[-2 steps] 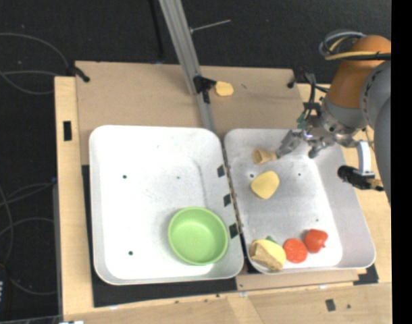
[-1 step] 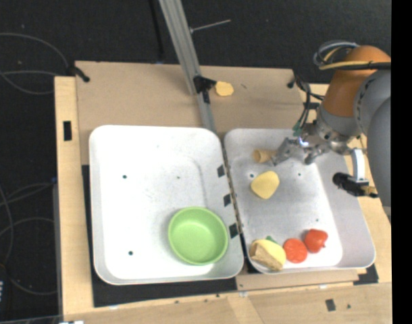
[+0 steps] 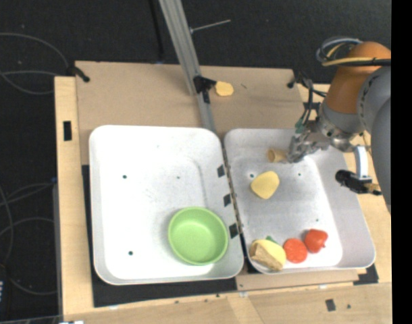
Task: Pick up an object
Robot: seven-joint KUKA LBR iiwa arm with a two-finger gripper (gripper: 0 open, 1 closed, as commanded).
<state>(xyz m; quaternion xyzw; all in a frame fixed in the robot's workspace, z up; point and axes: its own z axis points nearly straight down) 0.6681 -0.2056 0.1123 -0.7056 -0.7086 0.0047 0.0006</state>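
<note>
My gripper (image 3: pixel 297 152) reaches down into the far part of the right bin (image 3: pixel 341 208), its tip right beside a small tan piece (image 3: pixel 276 156). A pale yellow lump (image 3: pixel 265 184) lies a little nearer, in the bin's middle left. Along the bin's front edge sit a yellow-and-tan object (image 3: pixel 269 254) and two red objects (image 3: pixel 295 250), (image 3: pixel 316 239). The tan piece lies on the bin floor, just left of the fingers.
The left bin (image 3: pixel 138 174) holds a green bowl (image 3: pixel 198 235) near its front right corner. A slanted metal pole (image 3: pixel 186 52) rises behind the bins. A small yellow object (image 3: pixel 224 88) lies on the bench beyond them.
</note>
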